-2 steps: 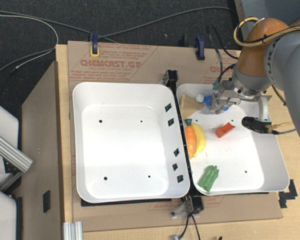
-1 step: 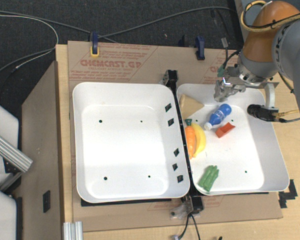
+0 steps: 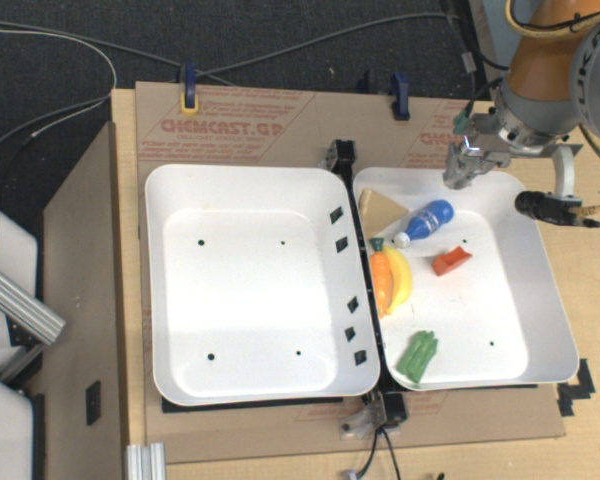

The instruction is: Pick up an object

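Blue bottle (image 3: 427, 220), tilted, right bin (image 3: 540, 308)

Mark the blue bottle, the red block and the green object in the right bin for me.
blue bottle (image 3: 429, 218), camera view, middle of its blue body.
red block (image 3: 451, 260), camera view, centre of its top face.
green object (image 3: 417, 355), camera view, middle of its length.

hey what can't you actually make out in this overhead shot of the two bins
- Gripper, camera view: small and seen from above, so whether its fingers are open or shut is unclear.
- Arm: cut off by the top and right edges.
- Tan piece by the blue bottle: too plain to identify.
- Orange thing: partly covered by the banana.
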Controlling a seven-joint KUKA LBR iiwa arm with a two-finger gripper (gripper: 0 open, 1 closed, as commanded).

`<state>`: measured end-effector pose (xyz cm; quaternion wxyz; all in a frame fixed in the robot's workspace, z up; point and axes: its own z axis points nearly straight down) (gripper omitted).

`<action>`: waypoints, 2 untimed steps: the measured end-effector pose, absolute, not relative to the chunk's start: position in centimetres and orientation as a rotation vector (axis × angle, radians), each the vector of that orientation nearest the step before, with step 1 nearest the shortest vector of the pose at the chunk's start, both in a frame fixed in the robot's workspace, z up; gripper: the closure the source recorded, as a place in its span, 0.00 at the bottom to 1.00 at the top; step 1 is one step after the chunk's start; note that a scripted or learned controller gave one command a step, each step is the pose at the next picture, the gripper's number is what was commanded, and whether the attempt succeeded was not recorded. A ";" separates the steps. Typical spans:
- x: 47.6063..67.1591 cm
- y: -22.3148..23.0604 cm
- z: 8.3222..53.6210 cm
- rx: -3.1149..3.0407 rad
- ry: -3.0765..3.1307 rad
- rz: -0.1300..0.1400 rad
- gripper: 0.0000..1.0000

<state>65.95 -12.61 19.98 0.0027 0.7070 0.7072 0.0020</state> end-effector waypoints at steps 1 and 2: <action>66.1 -12.6 25.5 2.215 2.219 0.007 1.00; 64.4 -7.5 26.1 2.218 2.230 0.000 1.00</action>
